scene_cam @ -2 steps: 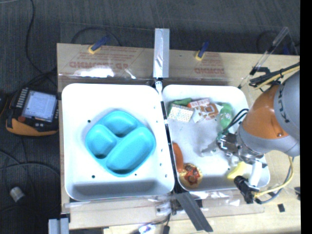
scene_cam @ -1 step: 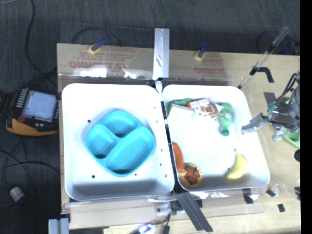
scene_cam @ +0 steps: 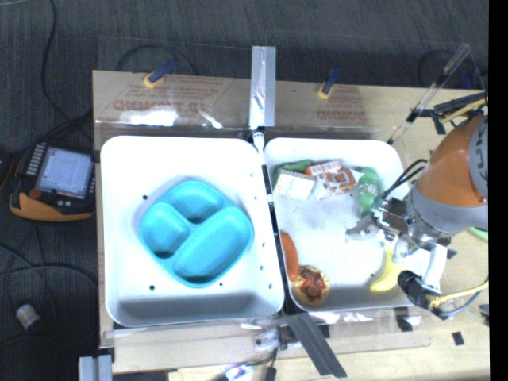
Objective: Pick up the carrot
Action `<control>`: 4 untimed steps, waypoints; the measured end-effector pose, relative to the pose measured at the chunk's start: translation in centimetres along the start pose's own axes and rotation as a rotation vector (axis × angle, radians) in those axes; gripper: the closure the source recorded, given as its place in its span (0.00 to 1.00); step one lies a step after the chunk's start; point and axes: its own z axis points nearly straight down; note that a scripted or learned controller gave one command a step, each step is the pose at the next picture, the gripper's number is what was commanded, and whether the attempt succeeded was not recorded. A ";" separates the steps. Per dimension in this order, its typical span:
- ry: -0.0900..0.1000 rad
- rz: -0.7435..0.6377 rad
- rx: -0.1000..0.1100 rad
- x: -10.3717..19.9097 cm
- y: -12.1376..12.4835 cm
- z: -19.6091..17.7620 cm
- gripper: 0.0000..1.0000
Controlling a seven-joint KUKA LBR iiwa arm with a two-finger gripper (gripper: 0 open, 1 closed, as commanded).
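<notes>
Carrot (scene_cam: 289,252) (left wall, right bin) lies well left of gripper (scene_cam: 379,222).

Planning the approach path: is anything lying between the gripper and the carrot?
Nothing visible. The gripper hovers at the right side of the right bin; the carrot lies along its left wall, with bare bin floor between them.

Light was bright and even from above; the white bins (scene_cam: 119,213) glared almost featureless, shadows stayed soft, the picture was slightly grainy and soft throughout.
</notes>
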 end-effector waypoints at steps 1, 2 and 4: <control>0.001 0.082 -0.013 3.5 -0.6 6.2 0.00; -0.003 0.140 -0.002 -2.9 1.0 -4.4 0.00; 0.004 0.242 -0.006 1.5 -0.7 5.2 1.00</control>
